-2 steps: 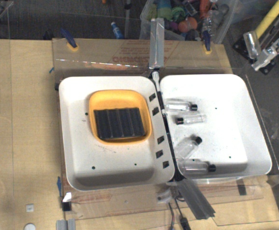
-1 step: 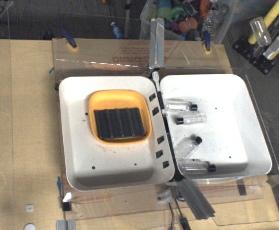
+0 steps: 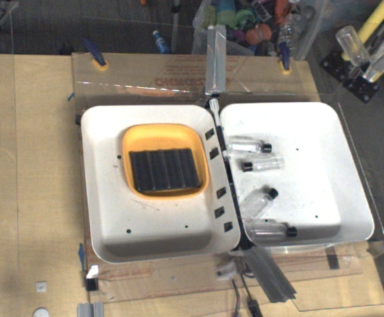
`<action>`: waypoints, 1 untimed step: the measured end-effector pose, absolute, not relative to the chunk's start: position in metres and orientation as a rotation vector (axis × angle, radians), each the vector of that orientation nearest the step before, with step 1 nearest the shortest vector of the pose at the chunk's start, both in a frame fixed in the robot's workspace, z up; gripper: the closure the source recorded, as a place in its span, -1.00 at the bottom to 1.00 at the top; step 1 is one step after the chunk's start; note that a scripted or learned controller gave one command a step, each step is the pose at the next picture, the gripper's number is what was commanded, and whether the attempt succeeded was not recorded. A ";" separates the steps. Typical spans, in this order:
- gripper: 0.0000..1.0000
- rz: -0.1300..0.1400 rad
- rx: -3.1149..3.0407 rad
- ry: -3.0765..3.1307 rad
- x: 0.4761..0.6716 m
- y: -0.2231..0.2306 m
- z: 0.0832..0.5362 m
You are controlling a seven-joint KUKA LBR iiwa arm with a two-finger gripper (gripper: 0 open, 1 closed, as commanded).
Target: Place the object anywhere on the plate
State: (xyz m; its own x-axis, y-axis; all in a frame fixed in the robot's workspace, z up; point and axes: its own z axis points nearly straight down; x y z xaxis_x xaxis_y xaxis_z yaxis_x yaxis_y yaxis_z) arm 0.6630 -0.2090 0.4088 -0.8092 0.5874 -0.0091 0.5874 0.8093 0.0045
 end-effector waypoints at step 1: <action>1.00 0.001 0.680 3.058 0.661 -0.222 0.406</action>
